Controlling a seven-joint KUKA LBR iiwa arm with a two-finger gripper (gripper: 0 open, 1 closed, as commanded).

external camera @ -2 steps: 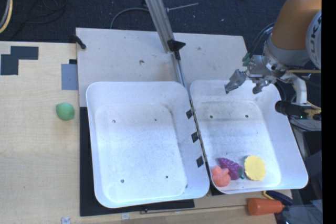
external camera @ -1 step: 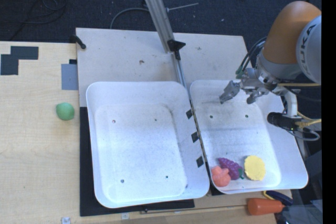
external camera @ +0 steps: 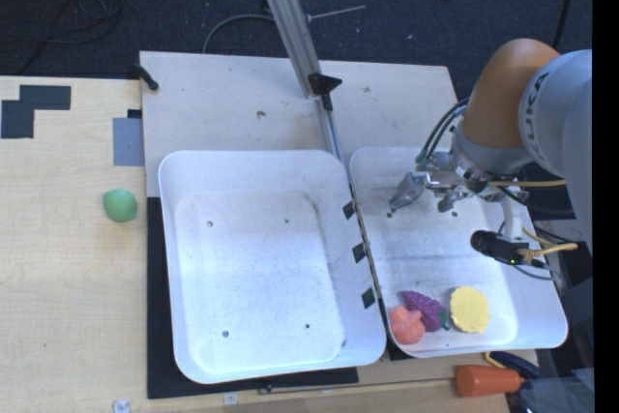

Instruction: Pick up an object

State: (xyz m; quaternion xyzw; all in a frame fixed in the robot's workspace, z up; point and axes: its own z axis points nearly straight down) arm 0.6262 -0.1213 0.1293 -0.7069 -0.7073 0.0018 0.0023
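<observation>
I'm seeing the gripper [external camera: 423, 195] hovering over the right bin [external camera: 542, 329], fingers apart, gripping nothing; orange toy [external camera: 406, 325], purple toy [external camera: 424, 306], yellow piece [external camera: 469, 309] still waiting.

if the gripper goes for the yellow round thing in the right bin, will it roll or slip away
The yellow object looks flattish, so probably slides rather than rolls. It sits near the bin wall beside a purple piece, which may crowd a grasp.
</observation>
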